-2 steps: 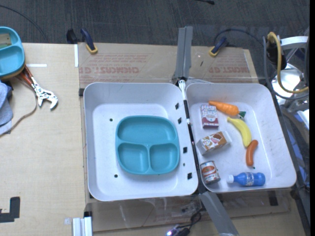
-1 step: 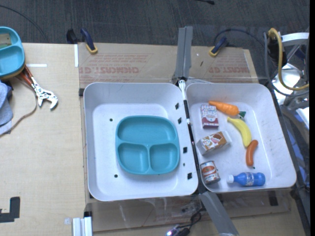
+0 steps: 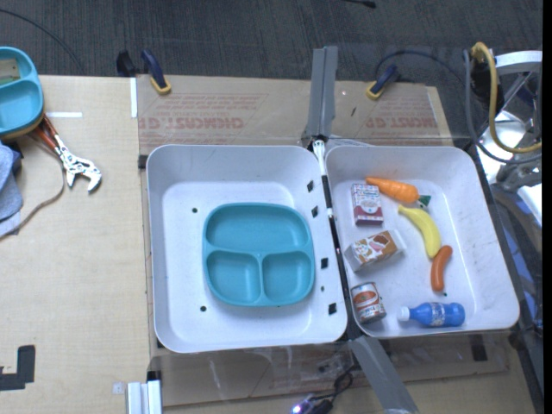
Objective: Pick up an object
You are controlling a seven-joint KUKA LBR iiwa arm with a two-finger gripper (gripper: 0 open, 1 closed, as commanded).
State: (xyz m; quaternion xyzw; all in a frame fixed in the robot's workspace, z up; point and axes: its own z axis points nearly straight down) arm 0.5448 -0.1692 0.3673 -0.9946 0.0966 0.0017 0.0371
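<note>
Seen from above, a tan tabletop over dark carpet carries two white bins. The left bin holds a teal divided plate. The right bin holds a carrot, banana, sausage, two cartons, a can and a blue bottle near its front edge. A wrench lies by the tabletop's left edge.

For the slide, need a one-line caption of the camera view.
Left bin holds a teal divided tray; right bin holds toy carrot, banana, sausage, two cartons, can, bottle.

Teal tray; yellow banana; orange carrot; blue bottle; white bins.
</note>
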